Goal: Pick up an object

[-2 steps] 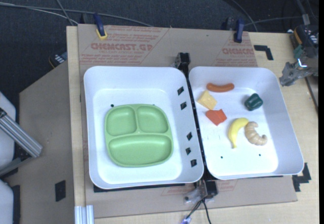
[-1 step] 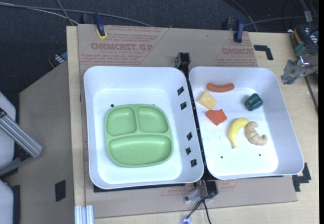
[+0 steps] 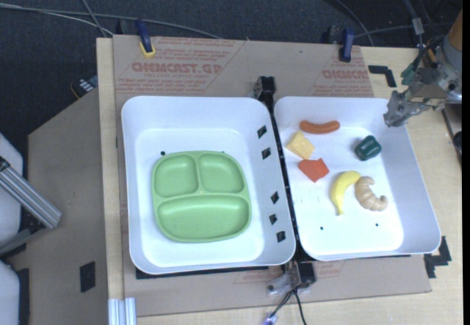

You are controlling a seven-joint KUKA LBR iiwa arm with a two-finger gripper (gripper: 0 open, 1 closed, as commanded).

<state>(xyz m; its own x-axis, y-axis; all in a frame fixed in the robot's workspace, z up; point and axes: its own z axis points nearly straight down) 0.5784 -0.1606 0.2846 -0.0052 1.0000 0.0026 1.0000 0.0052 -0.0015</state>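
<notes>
I cannot tell the claw's (image 3: 396,117) state; bring it straight down over the near green pepper (image 3: 368,147).

Two white bins side by side on the bench. Left bin (image 3: 136,169) holds a green divided tray (image 3: 200,195), lower centre of frame. Right bin (image 3: 411,191) holds a sausage (image 3: 320,126) at top, yellow block (image 3: 299,145) and red block (image 3: 314,169) below it, dark green pepper (image 3: 367,147) right of those, banana (image 3: 344,189) touching a tan croissant-like piece (image 3: 369,195). Gripper (image 3: 396,114) sits over the right bin's upper right rim, nothing between its fingers.
</notes>
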